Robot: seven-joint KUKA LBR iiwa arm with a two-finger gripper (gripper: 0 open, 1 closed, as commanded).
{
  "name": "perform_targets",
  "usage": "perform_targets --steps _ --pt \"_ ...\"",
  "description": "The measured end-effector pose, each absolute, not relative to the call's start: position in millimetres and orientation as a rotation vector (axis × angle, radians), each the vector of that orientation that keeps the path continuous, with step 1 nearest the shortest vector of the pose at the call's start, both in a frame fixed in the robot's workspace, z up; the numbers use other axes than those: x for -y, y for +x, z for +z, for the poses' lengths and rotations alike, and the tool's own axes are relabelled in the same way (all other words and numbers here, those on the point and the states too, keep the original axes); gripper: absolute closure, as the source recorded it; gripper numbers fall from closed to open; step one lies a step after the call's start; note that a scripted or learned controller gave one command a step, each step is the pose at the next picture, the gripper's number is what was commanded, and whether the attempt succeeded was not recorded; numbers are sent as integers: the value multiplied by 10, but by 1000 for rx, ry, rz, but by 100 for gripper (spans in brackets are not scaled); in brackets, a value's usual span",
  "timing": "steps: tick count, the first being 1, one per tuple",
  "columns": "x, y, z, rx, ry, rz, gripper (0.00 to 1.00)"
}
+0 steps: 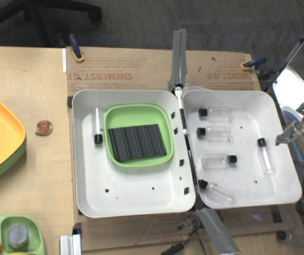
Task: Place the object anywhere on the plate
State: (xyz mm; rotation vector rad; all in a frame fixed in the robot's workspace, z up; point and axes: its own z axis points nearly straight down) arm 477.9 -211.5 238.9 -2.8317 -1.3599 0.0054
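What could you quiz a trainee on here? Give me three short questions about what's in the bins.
1. How many clear vials with black caps lie in the right bin?
2. True or false: the green plate sits in the left bin.
3. What lies on the plate? A) a dark ribbed block; B) a vial; C) a spoon.

Key: 1. Five. 2. True. 3. A.
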Motion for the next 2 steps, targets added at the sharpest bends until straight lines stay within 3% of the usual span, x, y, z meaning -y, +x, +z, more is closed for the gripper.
perform_targets --steps 1,2 --pt "2162 4777 2750 1213 -2897 6 0" --pt "2176 4771 2504 1113 -2935 10 0"
